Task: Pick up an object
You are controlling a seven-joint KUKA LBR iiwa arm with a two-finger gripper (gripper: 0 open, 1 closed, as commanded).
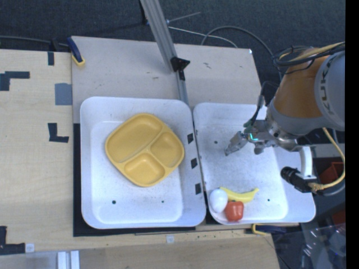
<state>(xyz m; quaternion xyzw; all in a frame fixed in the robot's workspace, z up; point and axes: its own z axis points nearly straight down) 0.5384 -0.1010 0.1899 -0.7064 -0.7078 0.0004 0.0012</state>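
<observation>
**Asker:** What surrounds the work area?

**Describer:** Pale wooden bench boards [33,144] run along the left side, dark carpet [67,7] lies behind, and a grey metal pole [159,27] slants down to the seam where two shallow white bins meet.

**Asker:** Where is the gripper?

**Describer:** Reaching in from the right, the gripper [234,145] hangs over the upper middle of the right bin [216,122]. Above it sits the arm's orange band [297,94]. Whether its fingers are spread or closed cannot be told from this angle, and nothing can be seen between them.

**Asker:** And the objects it could pick?

**Describer:** Three small items cluster at the near edge of the right bin, below the gripper and well apart from it. A curved yellow banana [242,194] lies across the top of the group. A smooth white ball [217,200] sits just to the banana's left, and a glossy red pepper-like piece [235,210] sits beneath it. All three touch or nearly touch.

**Asker:** What is in the other bin?

**Describer:** To the gripper's left, across the seam, the left bin [92,206] holds a yellow plastic plate [145,149] with rounded corners and three moulded compartments. Both bin floors look matt and lightly speckled.
</observation>
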